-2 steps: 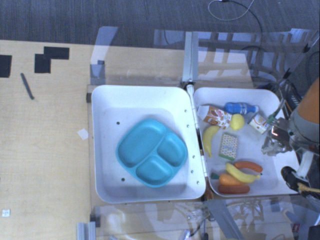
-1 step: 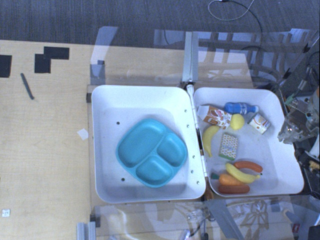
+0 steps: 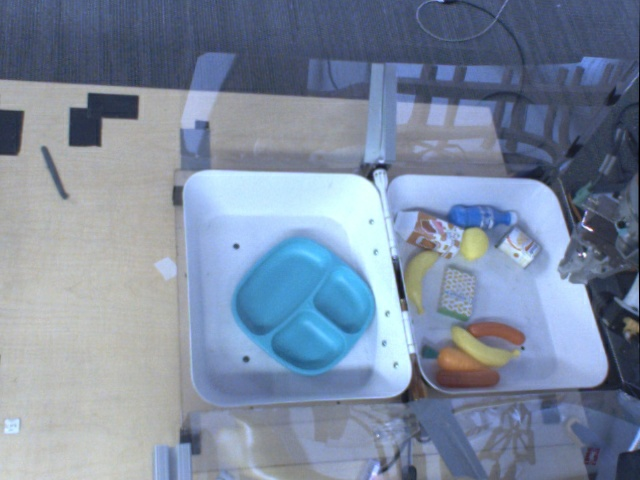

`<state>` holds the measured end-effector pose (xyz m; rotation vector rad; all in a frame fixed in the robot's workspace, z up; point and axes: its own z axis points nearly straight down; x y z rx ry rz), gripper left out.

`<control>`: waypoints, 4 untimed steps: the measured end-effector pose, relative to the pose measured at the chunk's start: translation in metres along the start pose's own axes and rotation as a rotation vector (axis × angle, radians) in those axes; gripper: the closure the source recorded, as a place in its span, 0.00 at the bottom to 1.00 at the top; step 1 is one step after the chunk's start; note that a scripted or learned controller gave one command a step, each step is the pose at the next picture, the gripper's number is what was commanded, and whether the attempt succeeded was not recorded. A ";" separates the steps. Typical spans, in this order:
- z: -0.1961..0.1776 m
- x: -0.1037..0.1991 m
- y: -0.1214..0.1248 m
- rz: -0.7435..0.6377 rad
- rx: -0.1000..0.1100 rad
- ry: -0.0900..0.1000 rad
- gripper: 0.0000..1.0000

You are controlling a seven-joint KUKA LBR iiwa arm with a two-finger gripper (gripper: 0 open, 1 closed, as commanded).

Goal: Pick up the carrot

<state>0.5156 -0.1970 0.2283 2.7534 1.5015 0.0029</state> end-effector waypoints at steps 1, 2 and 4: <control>0.124 0.037 0.031 0.155 0.006 0.001 1.00; 0.138 0.036 -0.017 0.105 -0.008 0.005 1.00; 0.018 0.058 -0.060 0.418 0.000 0.003 1.00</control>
